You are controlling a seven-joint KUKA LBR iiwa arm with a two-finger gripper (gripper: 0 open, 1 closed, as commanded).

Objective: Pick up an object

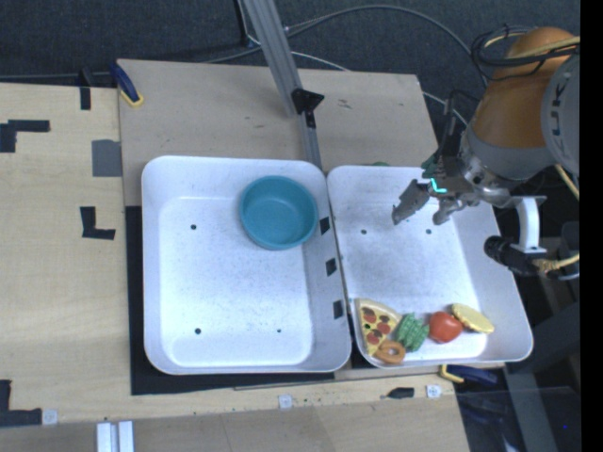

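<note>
A round blue plastic bowl (278,212) sits upright at the back of the left white bin (179,281). Along the right white bin's (405,262) near edge, a pizza-slice toy (377,326), green vegetable toy (411,330), red tomato toy (445,327) and yellow toy (472,318) form a row running left-right. Above the bin's far part, the dark two-finger gripper (426,212) hangs spread apart, empty.

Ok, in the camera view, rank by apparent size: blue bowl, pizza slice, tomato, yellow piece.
Largest to smallest:
1. blue bowl, by far
2. pizza slice
3. tomato and yellow piece look about alike, too close to rank.
</note>
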